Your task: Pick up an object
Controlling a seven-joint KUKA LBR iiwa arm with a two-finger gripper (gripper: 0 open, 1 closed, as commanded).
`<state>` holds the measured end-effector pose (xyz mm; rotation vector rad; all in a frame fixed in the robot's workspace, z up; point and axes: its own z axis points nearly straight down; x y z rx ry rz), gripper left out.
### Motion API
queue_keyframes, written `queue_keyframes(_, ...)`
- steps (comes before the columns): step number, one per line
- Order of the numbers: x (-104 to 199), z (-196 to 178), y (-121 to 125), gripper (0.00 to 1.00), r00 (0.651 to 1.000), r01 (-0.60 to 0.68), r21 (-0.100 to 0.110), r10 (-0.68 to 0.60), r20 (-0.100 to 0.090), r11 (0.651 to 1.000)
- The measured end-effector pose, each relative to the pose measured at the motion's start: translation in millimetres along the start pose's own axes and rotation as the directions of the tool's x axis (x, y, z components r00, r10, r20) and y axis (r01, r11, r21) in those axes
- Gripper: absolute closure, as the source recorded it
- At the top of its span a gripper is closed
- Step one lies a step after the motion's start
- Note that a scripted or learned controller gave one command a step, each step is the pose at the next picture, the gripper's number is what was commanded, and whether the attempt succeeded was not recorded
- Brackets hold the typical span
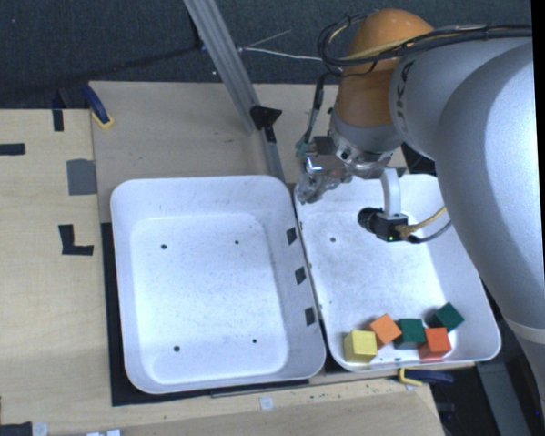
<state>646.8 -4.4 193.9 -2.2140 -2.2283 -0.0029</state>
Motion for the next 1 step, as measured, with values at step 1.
queue_keyframes(1, 76.3, -13.8, -15.1, 1.0, 1.0, 0.003, 0.002, -0.003, -0.002, 1.0)
